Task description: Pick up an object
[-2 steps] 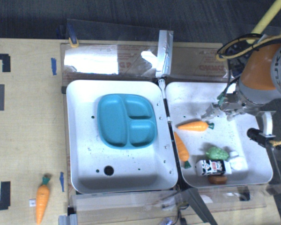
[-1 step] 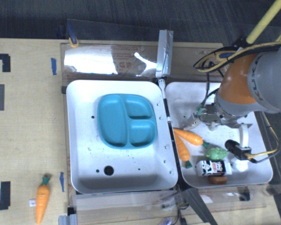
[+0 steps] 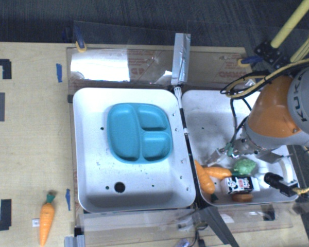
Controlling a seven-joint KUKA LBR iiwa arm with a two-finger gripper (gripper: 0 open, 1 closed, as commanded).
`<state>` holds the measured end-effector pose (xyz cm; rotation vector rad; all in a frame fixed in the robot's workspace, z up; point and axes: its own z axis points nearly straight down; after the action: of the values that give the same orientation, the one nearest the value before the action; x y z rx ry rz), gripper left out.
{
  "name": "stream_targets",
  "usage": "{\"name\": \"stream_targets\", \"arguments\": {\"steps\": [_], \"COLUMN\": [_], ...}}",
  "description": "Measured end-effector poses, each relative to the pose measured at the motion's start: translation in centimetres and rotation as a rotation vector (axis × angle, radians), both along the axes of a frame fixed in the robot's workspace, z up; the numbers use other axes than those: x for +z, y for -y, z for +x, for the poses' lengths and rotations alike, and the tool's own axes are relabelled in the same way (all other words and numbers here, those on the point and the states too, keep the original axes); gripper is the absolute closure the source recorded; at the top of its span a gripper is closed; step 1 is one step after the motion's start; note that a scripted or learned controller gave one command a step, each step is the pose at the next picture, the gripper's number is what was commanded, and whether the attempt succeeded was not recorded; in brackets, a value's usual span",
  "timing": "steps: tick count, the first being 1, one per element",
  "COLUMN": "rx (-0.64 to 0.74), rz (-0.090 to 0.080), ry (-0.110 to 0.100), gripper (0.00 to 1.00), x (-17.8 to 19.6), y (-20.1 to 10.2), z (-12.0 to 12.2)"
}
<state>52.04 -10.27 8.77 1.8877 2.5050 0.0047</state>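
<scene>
Several objects crowd the right bin's (image 3: 206, 112) near corner: an orange carrot (image 3: 206, 176) lying along the dividing wall, long axis running near-to-far, a green item (image 3: 244, 166) and a small carton (image 3: 240, 185). The gripper (image 3: 227, 151) hovers above.

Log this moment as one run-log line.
arm: over right bin | gripper: low, near carrot and green toy | left bin: blue tray

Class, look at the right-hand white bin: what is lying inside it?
In the right bin lie an orange carrot, a green object and a small carton. The arm covers part of the floor, so more may be hidden.
</scene>
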Motion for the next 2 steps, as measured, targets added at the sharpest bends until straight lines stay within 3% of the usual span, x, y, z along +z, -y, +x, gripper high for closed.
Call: {"name": "stream_targets", "arguments": {"steps": [1,2], "rx": [-0.416,-0.138], "rz": [0.002,0.0], "ry": [0.033,-0.002], "gripper": [0.0,0.0], "x": [0.5,4.9], "y": [1.3,1.9], "z": [-2.9,-4.0]}}
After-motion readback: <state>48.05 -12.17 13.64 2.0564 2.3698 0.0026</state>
